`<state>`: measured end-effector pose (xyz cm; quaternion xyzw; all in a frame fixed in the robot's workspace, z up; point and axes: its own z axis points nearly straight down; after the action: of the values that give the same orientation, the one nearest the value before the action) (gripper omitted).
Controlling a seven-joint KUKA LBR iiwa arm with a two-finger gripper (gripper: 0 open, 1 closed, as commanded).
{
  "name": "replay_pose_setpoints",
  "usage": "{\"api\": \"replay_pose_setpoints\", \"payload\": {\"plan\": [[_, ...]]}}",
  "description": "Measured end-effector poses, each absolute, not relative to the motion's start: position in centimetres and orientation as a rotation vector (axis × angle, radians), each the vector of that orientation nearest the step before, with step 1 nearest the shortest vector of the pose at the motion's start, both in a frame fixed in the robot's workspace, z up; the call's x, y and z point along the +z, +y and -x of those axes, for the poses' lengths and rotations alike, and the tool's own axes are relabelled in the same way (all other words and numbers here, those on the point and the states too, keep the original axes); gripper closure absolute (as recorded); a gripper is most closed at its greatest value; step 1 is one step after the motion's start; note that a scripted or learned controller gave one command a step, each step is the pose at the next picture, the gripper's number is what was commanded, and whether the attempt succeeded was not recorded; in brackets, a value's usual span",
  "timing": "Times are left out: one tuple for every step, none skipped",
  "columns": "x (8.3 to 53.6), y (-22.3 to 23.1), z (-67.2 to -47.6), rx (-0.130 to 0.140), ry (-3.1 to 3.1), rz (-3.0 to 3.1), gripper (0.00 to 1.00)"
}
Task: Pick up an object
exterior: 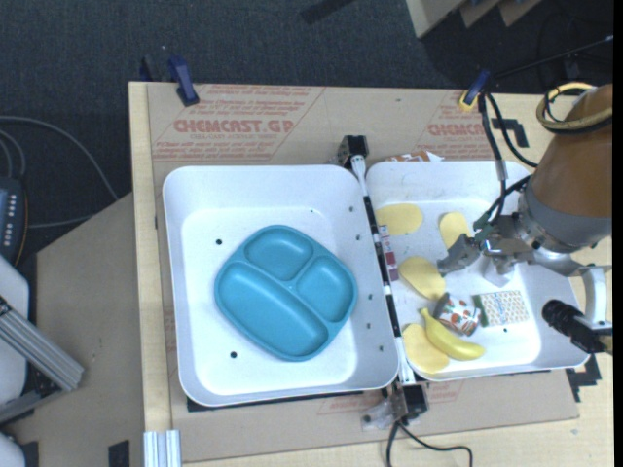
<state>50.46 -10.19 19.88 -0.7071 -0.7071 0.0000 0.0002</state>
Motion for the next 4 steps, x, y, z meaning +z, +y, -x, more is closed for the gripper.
{"api": "replay_pose_setpoints", "payload": {"plan": [[8.4, -10.9, -53.1, -0.001, -2.221, 2.222, 0.00], [8.6, -14.3, -65.7, -0.002, -2.225, 2.223, 0.00], [9.8, -14.3, -65.8, -0.003, -2.232, 2.224, 1.00], [9.8, -14.3, -65.8, -0.002, -2.231, 2.224, 0.00]]}}
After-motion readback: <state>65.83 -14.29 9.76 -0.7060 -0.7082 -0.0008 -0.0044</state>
